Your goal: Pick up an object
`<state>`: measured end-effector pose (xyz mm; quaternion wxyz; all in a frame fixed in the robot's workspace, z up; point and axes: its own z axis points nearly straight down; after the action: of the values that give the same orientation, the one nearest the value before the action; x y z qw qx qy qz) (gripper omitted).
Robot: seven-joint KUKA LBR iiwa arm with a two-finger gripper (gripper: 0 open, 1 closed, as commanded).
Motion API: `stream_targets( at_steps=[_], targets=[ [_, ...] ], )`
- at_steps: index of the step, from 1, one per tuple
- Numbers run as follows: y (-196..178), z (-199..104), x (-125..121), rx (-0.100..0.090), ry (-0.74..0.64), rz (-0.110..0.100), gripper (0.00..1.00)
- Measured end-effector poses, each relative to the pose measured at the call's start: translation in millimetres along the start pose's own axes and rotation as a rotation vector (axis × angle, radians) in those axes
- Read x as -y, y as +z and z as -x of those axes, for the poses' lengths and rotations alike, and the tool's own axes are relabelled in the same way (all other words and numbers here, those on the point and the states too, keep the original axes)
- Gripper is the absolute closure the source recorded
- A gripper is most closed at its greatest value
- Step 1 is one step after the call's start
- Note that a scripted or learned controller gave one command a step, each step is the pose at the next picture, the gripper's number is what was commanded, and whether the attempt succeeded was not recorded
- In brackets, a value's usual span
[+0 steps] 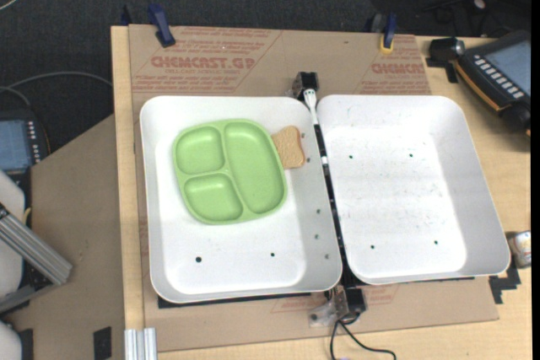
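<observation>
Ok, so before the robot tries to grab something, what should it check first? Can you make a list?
1. Something to pick is there: green divided plate and a tan slice of toast, both in the left bin. Ok.
2. Toast lies free: it touches or overlaps the plate's right rim. Not ok.
3. Room around the toast: close to the bin's right wall. Not ok.
4. Plate lies flat, open side up. Ok.
5. Gripper open and ready: cannot tell.
</observation>
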<state>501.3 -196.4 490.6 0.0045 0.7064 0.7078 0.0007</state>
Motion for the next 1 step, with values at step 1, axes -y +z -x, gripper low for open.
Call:
stream_targets(
  at_steps=[1],
  targets=[
    [110.2,-35.4,10.1,-0.010,-0.001,-0.019,1.00]
  ],
)
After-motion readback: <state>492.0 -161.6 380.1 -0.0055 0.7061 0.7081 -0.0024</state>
